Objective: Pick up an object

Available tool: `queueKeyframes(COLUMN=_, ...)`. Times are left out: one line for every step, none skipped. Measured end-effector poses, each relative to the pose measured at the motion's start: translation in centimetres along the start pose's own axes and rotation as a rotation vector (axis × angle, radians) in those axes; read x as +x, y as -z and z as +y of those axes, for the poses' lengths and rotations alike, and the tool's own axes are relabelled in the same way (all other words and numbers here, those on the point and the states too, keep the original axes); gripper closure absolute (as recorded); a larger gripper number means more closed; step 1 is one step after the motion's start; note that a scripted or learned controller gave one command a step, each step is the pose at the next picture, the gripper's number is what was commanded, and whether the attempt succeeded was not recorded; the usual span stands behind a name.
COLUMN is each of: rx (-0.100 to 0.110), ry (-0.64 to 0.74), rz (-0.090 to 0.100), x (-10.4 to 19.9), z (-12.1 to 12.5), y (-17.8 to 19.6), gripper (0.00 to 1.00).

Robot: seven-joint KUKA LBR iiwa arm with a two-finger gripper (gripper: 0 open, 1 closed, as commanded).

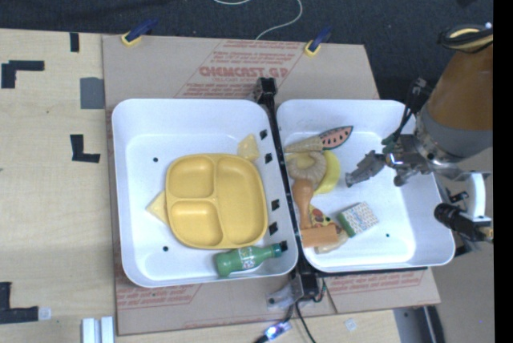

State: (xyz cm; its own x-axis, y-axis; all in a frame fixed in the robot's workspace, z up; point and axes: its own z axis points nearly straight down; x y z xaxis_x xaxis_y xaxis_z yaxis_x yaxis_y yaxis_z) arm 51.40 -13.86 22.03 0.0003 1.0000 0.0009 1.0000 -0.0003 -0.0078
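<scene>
My gripper [378,173] hangs over the middle of the right bin [401,241], open, with nothing between its fingers. Left of it lies a pile of toy food: a watermelon slice [330,138], a beige ring [304,165] on a yellow banana-like piece [330,173], and a long orange piece [303,201]. A small green-edged patterned box [357,217] lies just below the gripper, next to an orange and red item [321,236]. In the left bin [132,173] sit a yellow divided plate [216,199], a green bottle [247,258] on its side and a pale yellow wedge [248,146].
The arm's grey and orange wrist [461,101] stands over the right bin's right rim. The divider between the bins [277,173] carries black clips. A white cable [256,1] loops on the dark floor behind the bench. Bare bin floor shows right of the box.
</scene>
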Motion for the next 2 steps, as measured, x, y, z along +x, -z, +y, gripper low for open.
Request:
queueKeyframes(rx=-0.001, ry=0.001, rz=0.000, x=-0.4, z=0.1, y=-4.6, gripper=0.00)
queueKeyframes(rx=-0.002, ry=0.001, rz=0.000, x=-0.8, z=0.4, y=-9.0, gripper=0.00)
